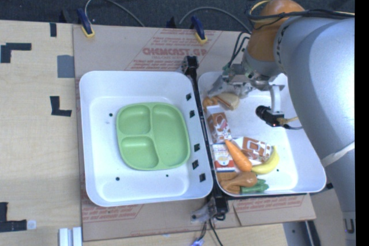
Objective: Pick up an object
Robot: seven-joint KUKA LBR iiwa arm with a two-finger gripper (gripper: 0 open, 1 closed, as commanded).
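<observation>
The arm enters from the right and reaches down into the far end of the right bin. The claw sits low over the bin's upper left corner, close to the divider between the two bins. Whether the claw is open, closed or gripping anything cannot be told from this view.

A bread roll lies directly below and just beside the claw tip; contact cannot be confirmed. The remaining items lie nearer the camera, apart from the claw:

- a brown packet along the left wall;
- a carrot lying diagonally across a red and white box;
- a banana just right of the carrot;
- a green pepper at the near edge.

The left bin holds a green divided plate, well apart from the claw.
</observation>
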